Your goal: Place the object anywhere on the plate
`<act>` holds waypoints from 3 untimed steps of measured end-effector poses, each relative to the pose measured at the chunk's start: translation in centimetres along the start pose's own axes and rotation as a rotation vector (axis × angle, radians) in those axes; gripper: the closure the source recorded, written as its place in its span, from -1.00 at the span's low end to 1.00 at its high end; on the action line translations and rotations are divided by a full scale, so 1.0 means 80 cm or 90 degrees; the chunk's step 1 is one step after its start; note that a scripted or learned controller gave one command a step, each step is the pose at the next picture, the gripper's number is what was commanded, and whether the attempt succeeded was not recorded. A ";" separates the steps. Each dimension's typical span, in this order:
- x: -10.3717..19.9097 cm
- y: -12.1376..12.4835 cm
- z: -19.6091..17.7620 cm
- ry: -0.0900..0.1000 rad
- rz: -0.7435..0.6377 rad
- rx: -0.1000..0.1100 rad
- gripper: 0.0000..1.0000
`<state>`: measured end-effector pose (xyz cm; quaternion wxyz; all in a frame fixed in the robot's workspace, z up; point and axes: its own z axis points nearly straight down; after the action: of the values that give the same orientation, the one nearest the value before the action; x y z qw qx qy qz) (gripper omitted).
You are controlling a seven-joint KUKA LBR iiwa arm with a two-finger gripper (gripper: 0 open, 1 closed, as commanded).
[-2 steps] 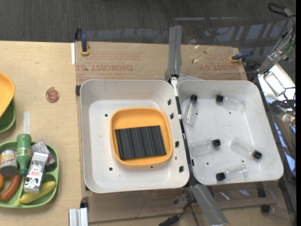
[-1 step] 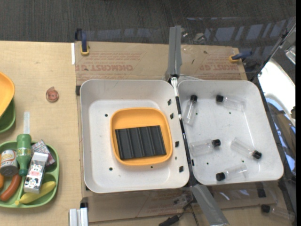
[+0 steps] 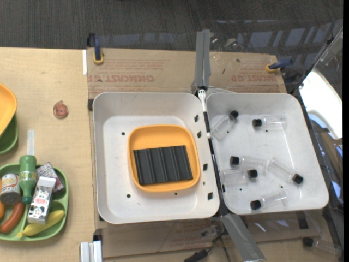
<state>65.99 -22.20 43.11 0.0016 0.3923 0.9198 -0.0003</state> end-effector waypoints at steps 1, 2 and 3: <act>0.050 -0.053 -0.014 0.001 -0.116 0.000 -1.00; 0.031 -0.032 0.079 0.001 -0.355 -0.001 -1.00; 0.019 -0.019 0.032 -0.002 -0.499 -0.002 -1.00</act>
<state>63.88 -22.16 40.54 0.0031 0.0110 0.9999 -0.0001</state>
